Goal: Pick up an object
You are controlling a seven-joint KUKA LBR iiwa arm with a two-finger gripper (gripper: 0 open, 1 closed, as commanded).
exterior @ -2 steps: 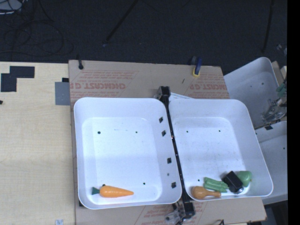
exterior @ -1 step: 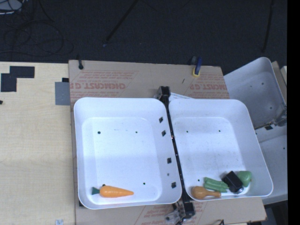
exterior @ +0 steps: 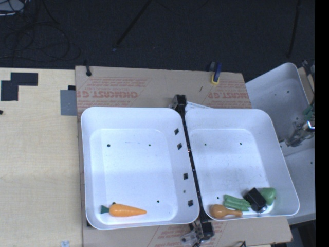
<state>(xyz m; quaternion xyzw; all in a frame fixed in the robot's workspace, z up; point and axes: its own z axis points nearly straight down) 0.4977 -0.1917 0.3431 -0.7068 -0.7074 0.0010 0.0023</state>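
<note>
Bin inventory, 2 shallow white bins side by side on cardboard sheet [exterior: 154, 89], black divider strip [exterior: 186, 158] btwn them. Left bin [exterior: 87, 138]: 1 item, orange toy carrot [exterior: 127, 210] w/ green top, lying flat near front wall, tip pointing right; rest of floor bare white. Right bin [exterior: 275, 133]: 4 items clustered at front right corner: tan pear-shaped piece [exterior: 224, 212] nearest the divider, green bean-pod piece [exterior: 236, 203] just behind it, black block [exterior: 255, 199] touching the pod's right end, light green piece [exterior: 268, 193] partly hidden behind the block. My gripper: whether spread or pinched, can't tell. Nothing lifted; all items rest on bin floors.
</note>
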